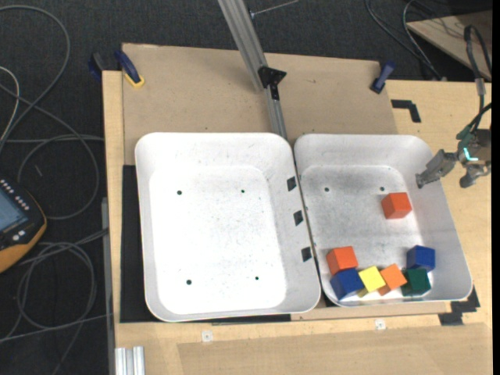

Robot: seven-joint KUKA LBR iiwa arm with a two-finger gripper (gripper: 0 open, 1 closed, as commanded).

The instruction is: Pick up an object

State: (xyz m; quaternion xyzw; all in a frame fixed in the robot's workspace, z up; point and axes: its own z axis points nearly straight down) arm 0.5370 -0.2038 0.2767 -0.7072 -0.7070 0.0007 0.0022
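Note:
The right bin (437,209) holds several small cubes. An orange cube (396,205) sits alone toward its back right. Along the front wall lie another orange cube (341,258), a blue cube (346,283), a yellow cube (371,279), a small orange cube (393,276), a green cube (417,283) and a second blue cube (420,256). My gripper (449,176) hangs over the bin's right rim, up and to the right of the lone orange cube. It is open, with nothing between its fingers (429,173).
The left bin (211,225) lies beside the right one, with black clips (298,217) along the shared edge. A metal pole (248,37) slants across the back of the bench. Blue clamps (130,69) grip the back corners of the board. Cables run over the floor at the left.

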